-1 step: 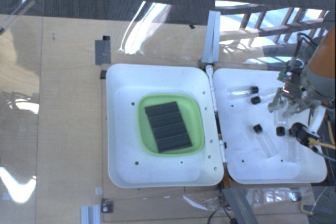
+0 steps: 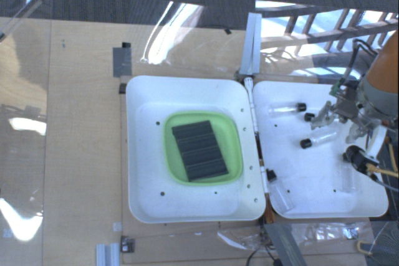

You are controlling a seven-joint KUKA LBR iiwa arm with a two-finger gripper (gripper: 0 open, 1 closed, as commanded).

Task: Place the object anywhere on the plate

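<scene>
Over in the right bin (image 2: pixel 324 202), a few clear tubes (image 2: pixel 287 109) with black caps look light, slick and roll-prone, so I'd pinch one mid-barrel; can't tell the hand's (image 2: pixel 360 134) state, and the plate (image 2: pixel 202 147) already holds a dark block (image 2: pixel 199 151).

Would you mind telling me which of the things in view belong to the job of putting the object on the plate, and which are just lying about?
Belonging to the job:
- green plate in the left bin
- dark ridged block, already lying on the plate
- gripper over the right bin

Just lying about:
- clear black-capped tubes in the right bin
</scene>
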